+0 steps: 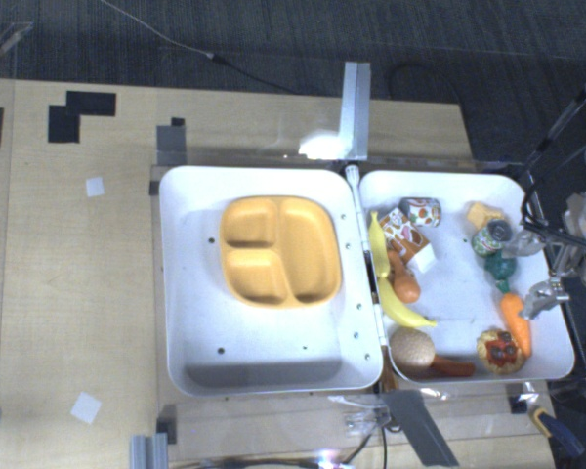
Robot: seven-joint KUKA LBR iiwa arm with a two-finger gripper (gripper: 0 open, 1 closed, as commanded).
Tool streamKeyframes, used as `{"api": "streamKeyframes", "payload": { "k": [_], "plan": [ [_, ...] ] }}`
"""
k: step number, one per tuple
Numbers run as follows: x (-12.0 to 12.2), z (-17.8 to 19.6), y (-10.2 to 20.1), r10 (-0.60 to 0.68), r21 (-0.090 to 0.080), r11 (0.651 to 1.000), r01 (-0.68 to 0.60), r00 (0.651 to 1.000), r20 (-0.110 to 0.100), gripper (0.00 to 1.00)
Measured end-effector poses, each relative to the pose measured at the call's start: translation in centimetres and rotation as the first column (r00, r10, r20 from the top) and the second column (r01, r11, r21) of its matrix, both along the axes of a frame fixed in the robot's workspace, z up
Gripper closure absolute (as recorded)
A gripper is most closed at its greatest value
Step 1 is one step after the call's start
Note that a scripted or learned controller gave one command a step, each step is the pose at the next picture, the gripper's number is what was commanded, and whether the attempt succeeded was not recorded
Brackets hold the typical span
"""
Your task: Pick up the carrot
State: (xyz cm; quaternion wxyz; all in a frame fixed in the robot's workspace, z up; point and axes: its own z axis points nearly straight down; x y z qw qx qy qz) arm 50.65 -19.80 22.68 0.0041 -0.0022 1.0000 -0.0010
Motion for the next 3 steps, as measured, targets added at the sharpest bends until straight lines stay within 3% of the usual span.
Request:
{"api": "streamKeyframes", "payload": {
  "k": [1,2,3],
  "plan": [
    [0.0,-12.5,-0.7,0.097,-0.002,0.995,-0.097,0.995,0.005,0.00],
    [0.4,-11.3,-0.6,0.105,-0.005,0.994,-0.105,0.994,0.011,1.00],
    [0.8,-9.1,-0.7,0.208,-0.002,0.978,-0.208,0.978,0.002,1.00]
  ]
}}
